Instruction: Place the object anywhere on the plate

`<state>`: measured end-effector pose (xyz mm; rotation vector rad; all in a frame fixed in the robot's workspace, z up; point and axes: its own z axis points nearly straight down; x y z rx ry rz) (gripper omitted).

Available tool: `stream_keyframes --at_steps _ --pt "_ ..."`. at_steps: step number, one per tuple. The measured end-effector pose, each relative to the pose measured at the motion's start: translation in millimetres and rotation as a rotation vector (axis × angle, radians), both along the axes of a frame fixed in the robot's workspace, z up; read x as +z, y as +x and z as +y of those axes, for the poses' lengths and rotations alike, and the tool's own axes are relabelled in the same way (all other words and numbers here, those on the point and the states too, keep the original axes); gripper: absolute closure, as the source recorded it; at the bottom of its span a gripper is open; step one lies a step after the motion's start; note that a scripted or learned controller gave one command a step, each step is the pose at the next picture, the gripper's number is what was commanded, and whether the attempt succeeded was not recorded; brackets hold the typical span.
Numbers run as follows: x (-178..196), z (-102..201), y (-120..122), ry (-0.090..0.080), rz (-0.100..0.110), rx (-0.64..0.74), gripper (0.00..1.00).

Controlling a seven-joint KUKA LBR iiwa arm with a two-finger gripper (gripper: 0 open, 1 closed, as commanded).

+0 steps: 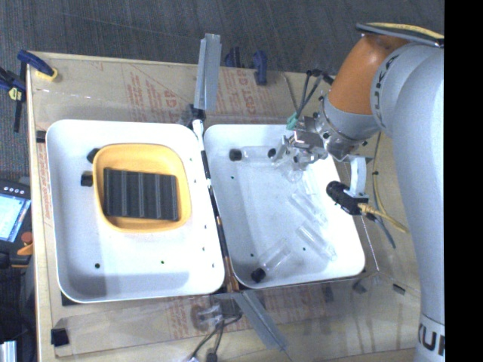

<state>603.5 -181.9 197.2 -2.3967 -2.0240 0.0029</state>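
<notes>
A yellow plate (142,185) with a dark ridged middle lies in the left bin (75,270). In the right bin (249,202), a see-through plastic object (306,228) lies toward the near right, faint against the white floor. My gripper (296,155) hangs over the far part of the right bin, above and beyond that clear object and well to the right of the plate. A blur of clear material sits just under the gripper; I cannot tell whether it is held.
Small dark spots sit in the right bin at the far left (235,155) and near front (258,274). A black cable fitting (343,196) hangs by the bin's right wall. Blue clamps (260,66) grip the board's far edge.
</notes>
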Motion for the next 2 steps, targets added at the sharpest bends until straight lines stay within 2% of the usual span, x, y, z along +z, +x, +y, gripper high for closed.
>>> stream_keyframes --at_steps 1,2 --pt "-6.5 122.1 16.6 -0.001 0.001 0.031 1.00" --pt "-6.6 142.5 -14.4 0.000 0.002 0.299 1.00"
